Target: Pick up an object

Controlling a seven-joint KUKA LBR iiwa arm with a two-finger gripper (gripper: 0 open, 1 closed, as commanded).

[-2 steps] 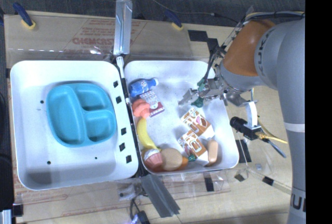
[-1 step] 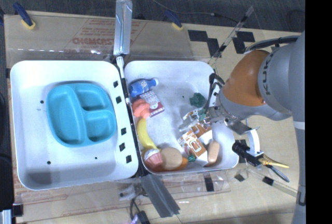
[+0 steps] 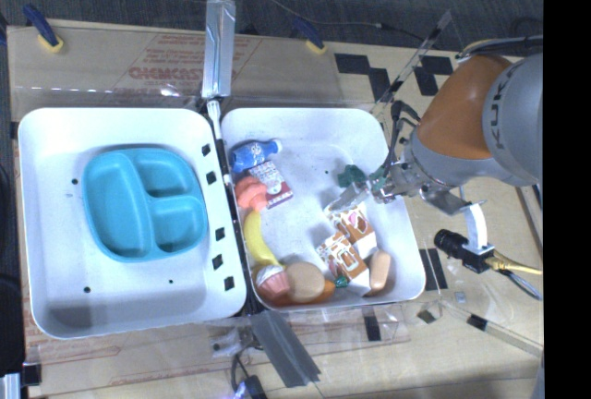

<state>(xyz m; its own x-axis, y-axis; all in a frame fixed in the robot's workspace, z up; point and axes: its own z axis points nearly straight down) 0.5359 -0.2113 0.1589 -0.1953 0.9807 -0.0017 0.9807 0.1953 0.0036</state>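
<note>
My gripper [image 3: 362, 191] reaches in over the right rim of the right bin [image 3: 305, 125], low above its right-hand floor. Just left of and above it lies a small teal object [image 3: 351, 174]. Below it sit brown-and-white cartons [image 3: 347, 242] and a tan bread roll [image 3: 379, 271]. A yellow banana [image 3: 259, 240] lies along the left wall, with a cupcake [image 3: 272, 277] and a brown round loaf [image 3: 305, 281] at the front. A blue bottle [image 3: 253, 152], a red-and-white packet [image 3: 272, 183] and an orange item [image 3: 249, 194] lie at the upper left.
The left bin [image 3: 55, 286] holds a blue divided tray [image 3: 145, 201]. A grey divider bar [image 3: 218, 46] runs up between the bins. The arm's orange band [image 3: 462, 111] hangs over the bench right of the right bin, with cables beside it.
</note>
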